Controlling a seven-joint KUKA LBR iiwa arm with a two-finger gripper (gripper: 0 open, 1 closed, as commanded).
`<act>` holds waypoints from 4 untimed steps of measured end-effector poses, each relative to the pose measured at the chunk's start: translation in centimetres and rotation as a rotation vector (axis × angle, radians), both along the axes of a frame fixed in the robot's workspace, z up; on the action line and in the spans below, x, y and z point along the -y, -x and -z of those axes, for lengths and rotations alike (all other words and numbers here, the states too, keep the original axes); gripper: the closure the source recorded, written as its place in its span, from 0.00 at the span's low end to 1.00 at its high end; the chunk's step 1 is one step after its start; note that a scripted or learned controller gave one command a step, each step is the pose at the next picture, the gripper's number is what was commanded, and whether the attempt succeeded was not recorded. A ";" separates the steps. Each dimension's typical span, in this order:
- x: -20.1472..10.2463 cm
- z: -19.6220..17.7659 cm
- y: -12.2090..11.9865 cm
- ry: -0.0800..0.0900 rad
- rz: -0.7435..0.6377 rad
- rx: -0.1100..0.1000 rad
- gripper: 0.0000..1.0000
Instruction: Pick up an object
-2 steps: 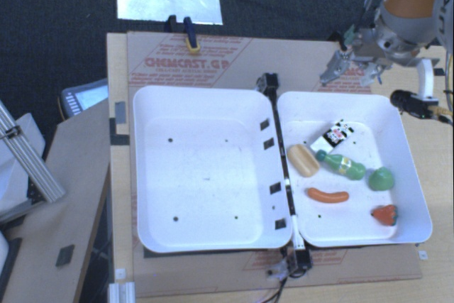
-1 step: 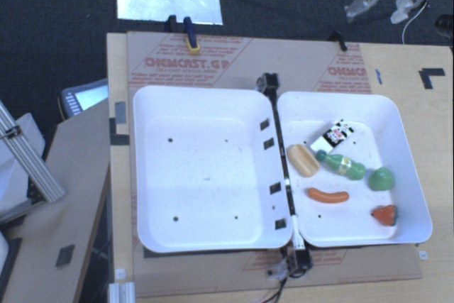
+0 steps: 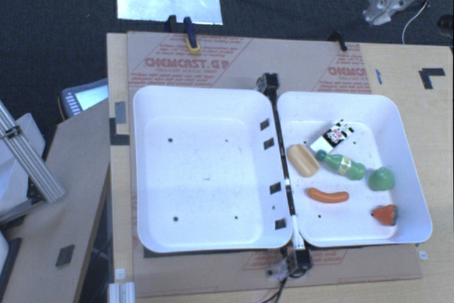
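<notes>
One tool [image 3: 386, 5] hung at two o'clock beyond the table [image 3: 312, 57], its state impossible to tell. Six light toys lay in the right bin [image 3: 409, 145]; the sausage [image 3: 327, 195], at five o'clock, looked stiff, slippery, best pinched across its middle.

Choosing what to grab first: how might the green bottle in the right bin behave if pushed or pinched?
The green bottle lies on its side, so it would probably roll if nudged across its length. Its rounded, smooth-looking body may slip from a pinch. It looks like a small toy, so it is likely light and stiff.
</notes>
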State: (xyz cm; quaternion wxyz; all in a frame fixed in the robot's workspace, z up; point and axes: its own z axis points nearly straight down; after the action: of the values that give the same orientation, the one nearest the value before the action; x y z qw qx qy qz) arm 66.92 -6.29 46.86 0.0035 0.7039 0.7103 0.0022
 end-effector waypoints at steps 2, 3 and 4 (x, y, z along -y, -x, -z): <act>-16.7 -4.3 0.6 -0.005 -0.002 -0.001 1.00; -25.2 -3.8 0.2 -0.005 -0.003 -0.006 1.00; -30.1 -6.8 0.2 -0.005 0.000 -0.003 1.00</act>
State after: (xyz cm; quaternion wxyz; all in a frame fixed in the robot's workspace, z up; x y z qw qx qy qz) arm 66.76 23.76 53.71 0.0007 0.7039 0.7103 0.0031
